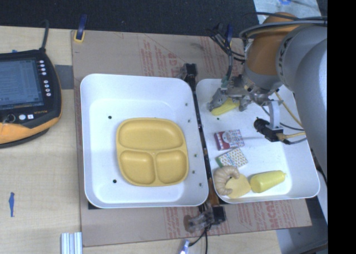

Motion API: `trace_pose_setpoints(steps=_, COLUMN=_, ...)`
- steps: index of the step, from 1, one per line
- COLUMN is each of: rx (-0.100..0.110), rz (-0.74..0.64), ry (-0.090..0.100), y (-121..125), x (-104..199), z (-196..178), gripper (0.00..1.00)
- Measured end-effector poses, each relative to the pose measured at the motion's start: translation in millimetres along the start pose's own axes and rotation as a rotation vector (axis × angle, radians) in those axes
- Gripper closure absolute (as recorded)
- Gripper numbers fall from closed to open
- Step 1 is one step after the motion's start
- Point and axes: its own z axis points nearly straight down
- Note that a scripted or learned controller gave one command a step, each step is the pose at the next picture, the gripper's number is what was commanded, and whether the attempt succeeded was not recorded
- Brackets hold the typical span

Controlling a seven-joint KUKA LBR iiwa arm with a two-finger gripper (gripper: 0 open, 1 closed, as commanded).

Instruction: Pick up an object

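Nearest the lens, at the right bin's point(303, 153) front edge, lie a croissant-like toy point(229, 180) and a yellow lemon-shaped piece point(267, 180), well clear of the end effector point(231, 96). Directly under the end effector, at the bin's far end, sits a small yellow object point(223, 108); it looks light, stiff plastic, probably slick, best pinched across its narrow width. Whether it is clamped I cannot tell. Two small packets point(229, 139) lie between. Left bin holds a yellow divided tray point(152, 151)

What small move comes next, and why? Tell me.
Probably lower a little and close. The gripper sits at the far end of the right bin, right over a yellow object, but the view doesn't show the object between its fingers yet.
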Motion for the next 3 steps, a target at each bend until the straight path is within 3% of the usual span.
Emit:
trace_pose_setpoints(steps=2, rx=0.000, rz=0.002, ry=0.001, y=-1.9, x=1.0, z=-19.3, gripper=0.00)
trace_pose_setpoints(steps=3, rx=0.002, rz=0.001, ry=0.000, y=-0.3, x=0.4, z=0.2, gripper=0.00)
